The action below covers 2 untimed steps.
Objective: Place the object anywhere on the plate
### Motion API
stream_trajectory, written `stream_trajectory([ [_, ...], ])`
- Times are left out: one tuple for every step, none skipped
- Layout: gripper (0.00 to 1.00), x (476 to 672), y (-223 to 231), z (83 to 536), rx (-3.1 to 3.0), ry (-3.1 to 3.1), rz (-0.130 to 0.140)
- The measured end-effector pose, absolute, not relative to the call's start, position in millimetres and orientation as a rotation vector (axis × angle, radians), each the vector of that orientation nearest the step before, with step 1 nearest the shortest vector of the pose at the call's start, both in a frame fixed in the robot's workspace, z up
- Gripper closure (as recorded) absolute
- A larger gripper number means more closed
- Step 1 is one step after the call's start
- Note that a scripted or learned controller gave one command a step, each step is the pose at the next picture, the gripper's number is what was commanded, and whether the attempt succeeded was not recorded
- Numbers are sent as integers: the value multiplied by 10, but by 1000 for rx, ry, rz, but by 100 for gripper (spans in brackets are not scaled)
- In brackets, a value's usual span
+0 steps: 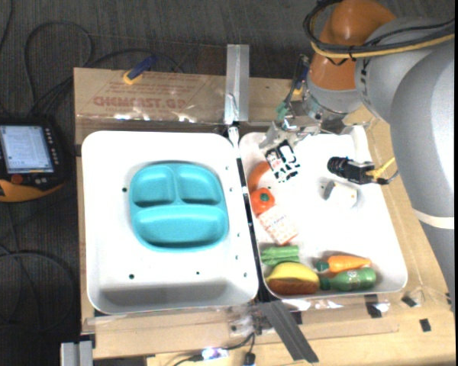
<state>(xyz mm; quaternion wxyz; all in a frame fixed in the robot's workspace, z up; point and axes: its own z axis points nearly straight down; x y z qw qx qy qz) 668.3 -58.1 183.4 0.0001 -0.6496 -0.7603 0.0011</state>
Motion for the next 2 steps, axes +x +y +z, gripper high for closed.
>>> stream_trajectory([
  [100,6688,349,1854,-2129,-2312,-2],
  [0,6680,342,1836,-2129,-2310,3],
])
